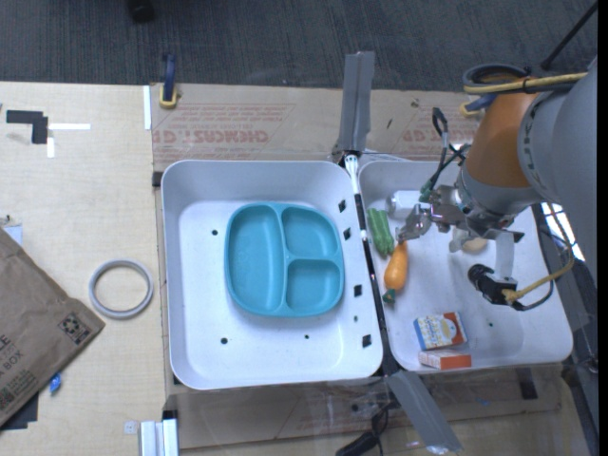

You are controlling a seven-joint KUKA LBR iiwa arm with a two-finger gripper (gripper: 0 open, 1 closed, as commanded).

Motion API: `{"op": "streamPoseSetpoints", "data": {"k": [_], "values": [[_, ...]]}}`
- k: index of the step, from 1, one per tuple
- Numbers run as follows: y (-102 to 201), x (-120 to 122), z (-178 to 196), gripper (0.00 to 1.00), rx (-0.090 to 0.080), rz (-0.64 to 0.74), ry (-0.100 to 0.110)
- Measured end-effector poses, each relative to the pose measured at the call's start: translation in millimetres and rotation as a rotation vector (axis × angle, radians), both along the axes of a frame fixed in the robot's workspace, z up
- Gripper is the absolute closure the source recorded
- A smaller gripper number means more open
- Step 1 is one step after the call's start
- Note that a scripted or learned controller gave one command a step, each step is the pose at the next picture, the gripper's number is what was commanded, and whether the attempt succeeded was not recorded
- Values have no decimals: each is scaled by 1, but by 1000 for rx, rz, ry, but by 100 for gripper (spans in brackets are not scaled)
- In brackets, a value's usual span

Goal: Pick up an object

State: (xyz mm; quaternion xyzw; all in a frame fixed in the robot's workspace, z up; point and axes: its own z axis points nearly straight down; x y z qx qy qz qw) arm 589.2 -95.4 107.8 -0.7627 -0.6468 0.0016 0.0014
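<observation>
My gripper (416, 224) hangs low over the upper middle of the right bin (543, 342), at the end of the grey arm with its orange band (499, 141). Just left of it lies a green vegetable toy (380, 231), and an orange carrot-like toy (396, 268) lies just below and to the left. A small printed box (440, 331) and a flat red-and-white packet (445, 360) rest near the bin's front. A beige object (472, 245) peeks out beneath the wrist. I see nothing clearly held.
The left bin (176, 255) holds a teal divided plate (285, 259). A black cable loop (489, 284) hangs from the wrist over the right bin. On the bench at left are a tape roll (121, 287) and a cardboard box (38, 335).
</observation>
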Motion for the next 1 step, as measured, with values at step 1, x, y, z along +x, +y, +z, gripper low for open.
{"op": "streamPoseSetpoints", "data": {"k": [1], "values": [[3,16,-17,0,-2,39,-2]]}}
